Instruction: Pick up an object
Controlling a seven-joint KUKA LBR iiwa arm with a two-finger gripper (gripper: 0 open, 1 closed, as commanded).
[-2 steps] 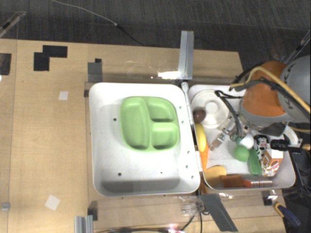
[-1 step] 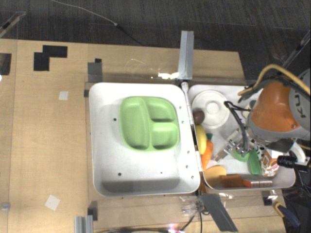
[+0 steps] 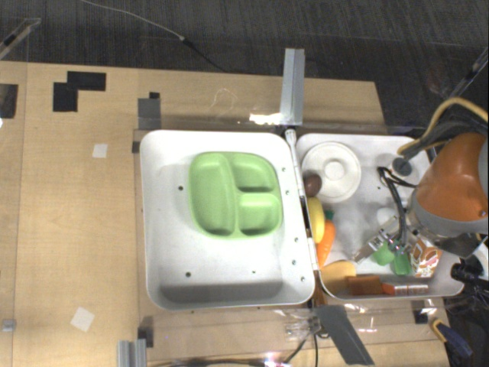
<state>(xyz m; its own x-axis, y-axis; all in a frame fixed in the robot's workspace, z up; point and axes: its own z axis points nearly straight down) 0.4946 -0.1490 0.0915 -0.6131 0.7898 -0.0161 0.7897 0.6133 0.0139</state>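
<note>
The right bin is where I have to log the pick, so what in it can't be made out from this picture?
- Hand: the arm's wrist covers most of it; its grip state is unreadable.
- Green item: partly under the hand, too small to name.
- Bin's right wall: hidden behind the arm.
- Brown lump beside the white bowl: too small to name.

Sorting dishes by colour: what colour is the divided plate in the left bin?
Light green; the divided plate shows clearly in the camera view, in the shallow white left bin.

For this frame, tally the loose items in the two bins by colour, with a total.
Green: 2, divided plate, small piece
White: 1, round dish
Brown: 1, ball
Yellow: 1, piece
Orange: 1, carrot
Total: 6; the clutter near the front wall is too jumbled to count.
</note>
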